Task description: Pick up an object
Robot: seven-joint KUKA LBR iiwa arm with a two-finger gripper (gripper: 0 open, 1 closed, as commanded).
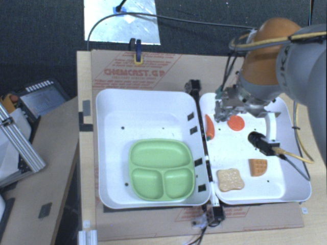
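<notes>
In the right bin (291, 188) lie an orange carrot-shaped piece (209, 127) by the left wall, a flat red round piece (236, 123), a tan round cracker (230, 179) and a small orange waffle square (258, 167). My gripper (223, 112) hangs over the bin's upper left part, between the carrot piece and the red round piece, its tips just above the floor. Nothing shows between its fingers.
The left bin (110, 137) holds a green divided plate (161, 168). A black divider strip (200, 137) runs between the two bins. The arm's grey and orange body (271, 55) covers the right bin's upper right corner.
</notes>
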